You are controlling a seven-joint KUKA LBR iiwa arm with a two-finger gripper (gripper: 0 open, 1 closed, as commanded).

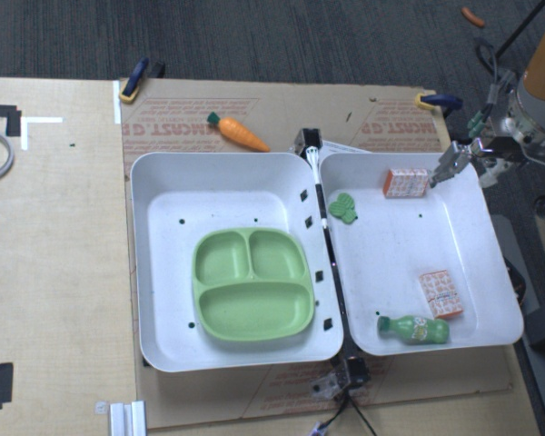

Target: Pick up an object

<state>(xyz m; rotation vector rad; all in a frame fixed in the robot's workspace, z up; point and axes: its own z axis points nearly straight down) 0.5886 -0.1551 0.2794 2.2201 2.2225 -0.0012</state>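
The right bin (472,243) holds a small orange-and-white box (406,183) near its far edge, a green leafy toy (343,208) by its left wall, a second patterned box (440,293) and a green bottle (413,329) lying on its side at the front. My gripper (449,164) hangs over the bin's far right corner, just right of the orange-and-white box and slightly above it. Nothing shows in the gripper's hold.
The left bin (163,198) contains a green divided plate (252,284). A toy carrot (239,132) lies on the cardboard behind the bins. Blue-and-yellow clamps (134,78) (439,102) hold the cardboard's far corners. A black clip (308,140) sits where the bins meet.
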